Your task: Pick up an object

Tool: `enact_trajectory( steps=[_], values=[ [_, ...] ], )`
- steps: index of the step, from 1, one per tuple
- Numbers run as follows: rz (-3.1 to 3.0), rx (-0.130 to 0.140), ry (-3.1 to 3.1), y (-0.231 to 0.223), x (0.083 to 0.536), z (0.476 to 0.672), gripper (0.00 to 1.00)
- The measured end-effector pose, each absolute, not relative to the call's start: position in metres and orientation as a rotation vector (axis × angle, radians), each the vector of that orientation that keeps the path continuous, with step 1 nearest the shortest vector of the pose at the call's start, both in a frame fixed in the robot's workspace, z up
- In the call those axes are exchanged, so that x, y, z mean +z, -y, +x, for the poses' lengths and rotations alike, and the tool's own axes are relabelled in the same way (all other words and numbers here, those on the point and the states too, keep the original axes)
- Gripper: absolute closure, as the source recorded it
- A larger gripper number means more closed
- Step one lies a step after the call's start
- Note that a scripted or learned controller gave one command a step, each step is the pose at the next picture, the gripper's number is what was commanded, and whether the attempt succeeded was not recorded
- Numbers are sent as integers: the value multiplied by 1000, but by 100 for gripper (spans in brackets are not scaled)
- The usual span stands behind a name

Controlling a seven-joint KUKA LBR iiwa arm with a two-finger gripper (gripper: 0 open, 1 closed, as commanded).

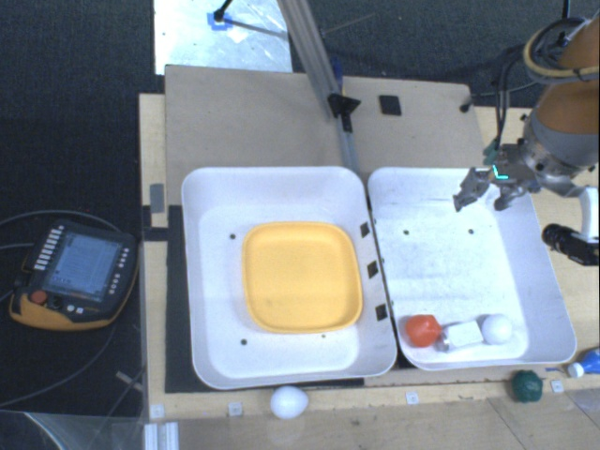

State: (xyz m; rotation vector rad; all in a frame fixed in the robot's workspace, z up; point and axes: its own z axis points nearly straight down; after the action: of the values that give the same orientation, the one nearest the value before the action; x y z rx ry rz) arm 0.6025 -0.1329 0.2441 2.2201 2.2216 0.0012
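Note:
My gripper [487, 195] hangs over the far right part of the right bin [450, 261], its two dark fingers spread apart with nothing between them. Along that bin's near edge lie a small red-orange object [422, 329], a white block [461, 334] and a white ball [496, 327], well below the gripper. A yellow square plate [302, 276] rests in the middle of the left bin [211, 251].
A white egg-shaped object [289, 401] lies on the bench in front of the left bin. A dark green ball [526, 385] sits off the right bin's near corner. A teach pendant [70, 272] lies on the floor at the left. A slanted metal pole [314, 40] rises behind the bins.

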Motion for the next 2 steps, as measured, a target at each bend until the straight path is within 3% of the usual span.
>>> enact_trajectory(
  steps=[1, 2],
  values=[
    [2220, 1, -2222, 133, 244, 603, 0],
    [2222, -2, -2223, 131, 202, 606, 0]
  ],
)
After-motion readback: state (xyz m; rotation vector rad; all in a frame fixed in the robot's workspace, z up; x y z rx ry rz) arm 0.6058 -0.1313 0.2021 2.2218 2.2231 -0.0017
